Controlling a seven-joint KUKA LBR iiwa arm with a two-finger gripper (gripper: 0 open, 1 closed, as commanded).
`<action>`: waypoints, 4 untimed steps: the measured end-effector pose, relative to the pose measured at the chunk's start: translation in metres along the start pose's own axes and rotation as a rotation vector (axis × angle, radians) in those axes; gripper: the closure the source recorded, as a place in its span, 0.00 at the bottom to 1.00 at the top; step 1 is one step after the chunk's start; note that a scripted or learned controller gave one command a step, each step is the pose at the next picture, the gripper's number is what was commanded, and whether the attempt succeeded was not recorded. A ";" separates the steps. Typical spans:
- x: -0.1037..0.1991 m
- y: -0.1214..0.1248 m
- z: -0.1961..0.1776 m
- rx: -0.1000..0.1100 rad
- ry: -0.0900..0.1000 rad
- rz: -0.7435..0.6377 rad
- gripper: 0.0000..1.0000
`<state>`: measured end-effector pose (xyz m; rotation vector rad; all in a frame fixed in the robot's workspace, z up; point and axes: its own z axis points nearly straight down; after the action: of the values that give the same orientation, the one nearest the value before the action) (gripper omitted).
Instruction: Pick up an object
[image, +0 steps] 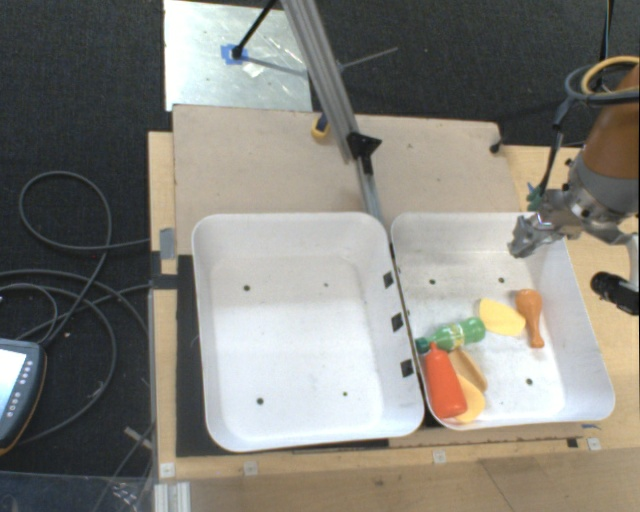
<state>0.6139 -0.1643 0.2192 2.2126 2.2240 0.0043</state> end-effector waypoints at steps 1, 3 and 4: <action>0.053 -0.010 -0.011 0.003 0.003 -0.005 1.00; 0.155 -0.009 0.000 0.004 0.004 -0.006 1.00; 0.208 -0.011 -0.014 0.003 0.004 -0.006 1.00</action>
<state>0.6015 0.0433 0.2332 2.2090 2.2342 0.0058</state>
